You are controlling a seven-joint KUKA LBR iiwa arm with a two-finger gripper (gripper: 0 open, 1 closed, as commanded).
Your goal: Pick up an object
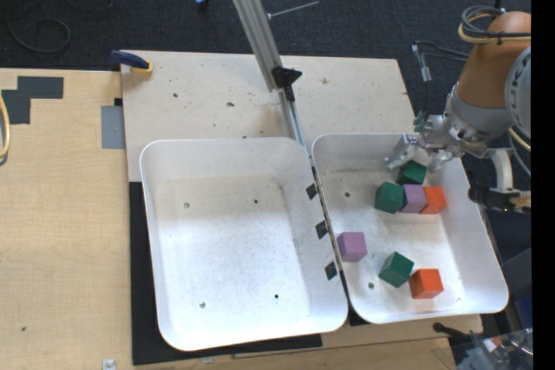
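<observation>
Cubes of coloured foam lie scattered in the shallow white plastic bin on the right (486, 260), and that bin serves as the landmark for everything else. Over its far edge hangs the grey arm with the orange band (492, 69), and its metal two-finger gripper (418, 159) reaches down just inside the far wall. Directly under the gripper, touching or nearly touching it, sits a dark green cube (414, 173); whether that cube is actually pinched cannot be told, because the wrist hardware blocks the view. Just nearer than that cube, a tight row of three rests on the bin floor: a larger green cube (390, 197), a light purple cube (414, 197) and an orange cube (434, 200), each touching its neighbour. Toward the bin's left wall lies a lone purple cube (351, 246), well apart from the row. Near the bin's front edge sit another green cube (396, 269) and, just beside it, a second orange cube (426, 282). Against the bin's left wall stands the second shallow white bin (173, 178). A slanted aluminium bar (253, 22) rises from the seam between the two bins toward the far side of the wooden bench (199, 91).
</observation>
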